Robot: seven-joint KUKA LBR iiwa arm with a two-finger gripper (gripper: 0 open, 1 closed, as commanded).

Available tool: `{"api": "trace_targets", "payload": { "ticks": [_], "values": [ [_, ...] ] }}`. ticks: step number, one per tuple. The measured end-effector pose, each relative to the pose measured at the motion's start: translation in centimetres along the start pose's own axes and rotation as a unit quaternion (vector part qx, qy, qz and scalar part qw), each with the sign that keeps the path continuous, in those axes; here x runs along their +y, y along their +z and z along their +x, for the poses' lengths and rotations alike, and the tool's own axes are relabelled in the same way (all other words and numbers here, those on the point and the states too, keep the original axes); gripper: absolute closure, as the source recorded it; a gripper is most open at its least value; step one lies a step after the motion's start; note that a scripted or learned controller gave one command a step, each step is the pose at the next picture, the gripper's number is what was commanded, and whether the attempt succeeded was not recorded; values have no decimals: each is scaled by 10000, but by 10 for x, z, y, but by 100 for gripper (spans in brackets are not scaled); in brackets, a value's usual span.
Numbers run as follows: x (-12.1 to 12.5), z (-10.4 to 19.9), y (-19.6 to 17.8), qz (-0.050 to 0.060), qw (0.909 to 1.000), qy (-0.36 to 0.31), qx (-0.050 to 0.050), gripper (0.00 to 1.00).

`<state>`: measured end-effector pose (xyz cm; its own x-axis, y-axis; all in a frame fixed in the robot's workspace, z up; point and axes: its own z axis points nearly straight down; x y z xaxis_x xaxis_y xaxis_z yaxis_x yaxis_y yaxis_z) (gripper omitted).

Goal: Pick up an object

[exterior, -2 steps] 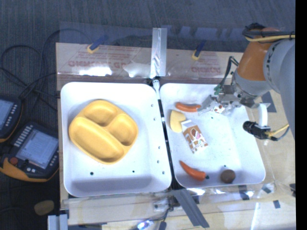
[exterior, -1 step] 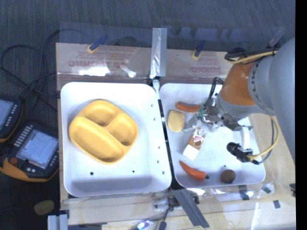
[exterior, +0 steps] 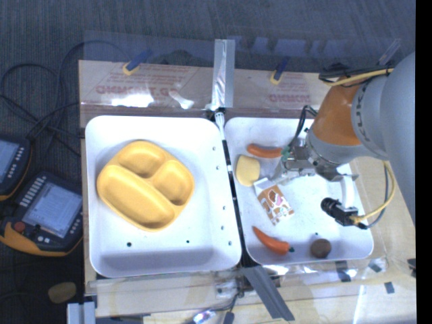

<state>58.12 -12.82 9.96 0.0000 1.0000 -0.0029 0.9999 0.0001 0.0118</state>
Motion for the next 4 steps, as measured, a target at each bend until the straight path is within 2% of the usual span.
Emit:
{"api": "trace_targets", "payload": {
  "ticks": [1, 2, 3, 4],
  "values": [
    [0, 0, 0, 3, 10000, -1, 1, 0],
    [-28, 32, 9, -7, 10000, 7, -21, 0],
    [-26, 32, -1, -22, 10000, 11, -8, 100],
    [-76, 75, -94, 81, 10000, -12, 13, 100]
  ]
}}
